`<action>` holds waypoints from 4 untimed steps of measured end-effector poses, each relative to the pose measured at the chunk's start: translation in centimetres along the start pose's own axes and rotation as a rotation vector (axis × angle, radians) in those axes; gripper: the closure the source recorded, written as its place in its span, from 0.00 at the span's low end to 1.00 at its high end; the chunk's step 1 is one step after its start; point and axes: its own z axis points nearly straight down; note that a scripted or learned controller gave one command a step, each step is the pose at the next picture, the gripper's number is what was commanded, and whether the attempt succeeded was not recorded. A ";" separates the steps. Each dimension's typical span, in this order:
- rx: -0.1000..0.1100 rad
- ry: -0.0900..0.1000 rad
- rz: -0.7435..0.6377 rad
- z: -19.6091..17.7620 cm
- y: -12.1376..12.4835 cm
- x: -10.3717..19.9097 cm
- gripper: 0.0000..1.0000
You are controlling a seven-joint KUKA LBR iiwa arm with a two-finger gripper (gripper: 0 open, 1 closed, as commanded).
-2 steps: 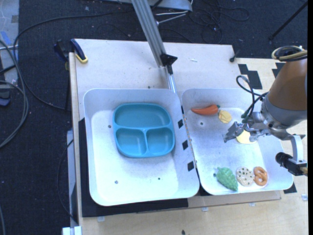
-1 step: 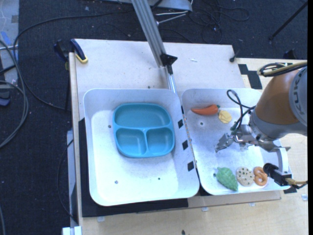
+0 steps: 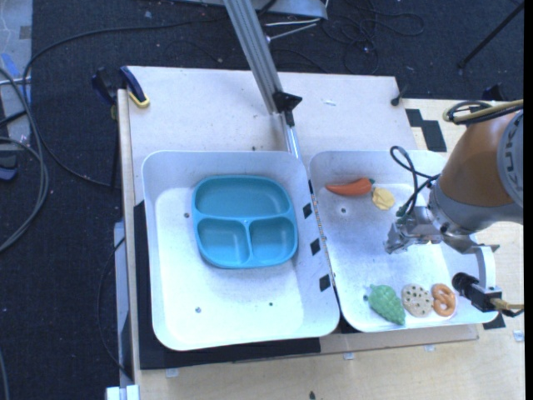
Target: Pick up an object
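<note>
Nothing is seen held by the gripper (image 3: 398, 242); whether it is open cannot be told. Bare floor of the right bin (image 3: 358, 232) lies beneath it, the carrot (image 3: 350, 187) well apart, so a closing could miss.

Both bins (image 3: 166, 223) are plain white, sitting on a pale beige tabletop (image 3: 216, 107). The divided tray (image 3: 246, 222) is a solid turquoise blue. Toy food colours: orange-red carrot (image 3: 350, 187), yellow blob (image 3: 383, 197), green leafy thing (image 3: 386, 303), tan cookie with dark specks (image 3: 415, 300), orange-brown pretzel (image 3: 443, 300). The arm (image 3: 479, 173) has an orange band, with a grey metal hand (image 3: 400, 240).
</note>
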 end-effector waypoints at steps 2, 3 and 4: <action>-0.006 -0.002 -0.004 -10.2 1.2 -0.5 1.00; 0.001 0.002 -0.010 -9.3 2.2 4.9 1.00; -0.002 0.001 -0.010 -9.6 4.4 9.4 1.00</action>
